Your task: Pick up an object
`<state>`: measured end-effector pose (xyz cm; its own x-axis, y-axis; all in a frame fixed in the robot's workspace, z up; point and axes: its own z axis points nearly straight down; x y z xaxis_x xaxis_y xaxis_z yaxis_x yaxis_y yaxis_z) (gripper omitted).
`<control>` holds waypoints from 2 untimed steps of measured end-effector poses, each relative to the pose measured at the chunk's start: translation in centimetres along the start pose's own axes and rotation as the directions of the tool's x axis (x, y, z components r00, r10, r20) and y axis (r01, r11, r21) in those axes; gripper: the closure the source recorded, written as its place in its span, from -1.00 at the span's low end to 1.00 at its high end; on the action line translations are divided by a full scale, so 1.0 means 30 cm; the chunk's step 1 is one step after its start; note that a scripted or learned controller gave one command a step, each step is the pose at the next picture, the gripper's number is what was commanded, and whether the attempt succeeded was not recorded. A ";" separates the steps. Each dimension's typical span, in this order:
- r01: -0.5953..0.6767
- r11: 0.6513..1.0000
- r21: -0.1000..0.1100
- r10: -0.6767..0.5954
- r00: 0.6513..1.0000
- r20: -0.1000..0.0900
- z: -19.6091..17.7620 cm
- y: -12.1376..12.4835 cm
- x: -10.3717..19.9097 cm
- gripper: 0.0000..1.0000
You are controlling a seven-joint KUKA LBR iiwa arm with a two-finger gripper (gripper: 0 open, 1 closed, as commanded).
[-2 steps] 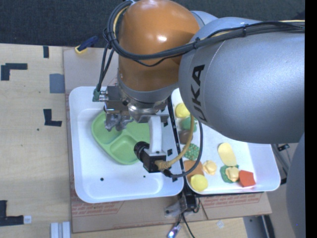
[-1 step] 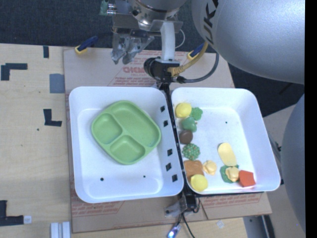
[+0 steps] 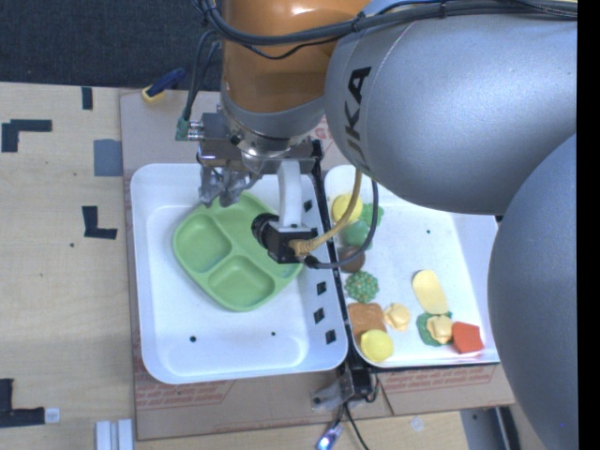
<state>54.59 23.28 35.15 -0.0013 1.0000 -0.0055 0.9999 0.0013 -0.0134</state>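
Green divided tray (image 3: pixel 230 256) lies tilted in the left bin (image 3: pixel 155 279), its long axis running ten to four o'clock, with the gripper (image 3: pixel 223 190) poised narrow over its twelve o'clock rim, apparently gripping nothing yet.

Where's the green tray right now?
The green tray lies in the left bin, toward its upper right, directly beneath the gripper.

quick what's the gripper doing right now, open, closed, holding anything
Gripper: low over the upper edge of the green divided tray in the left bin; whether it is open, closed or gripping the tray cannot be told.
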 end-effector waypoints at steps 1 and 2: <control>-0.003 1.000 -0.003 0.003 1.000 0.001 0.396 0.228 -0.004 1.00; 0.004 1.000 -0.007 -0.004 1.000 -0.006 0.299 -0.071 0.008 1.00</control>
<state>52.33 23.48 26.22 -0.0052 1.0000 0.0005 1.0000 0.0052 -0.0060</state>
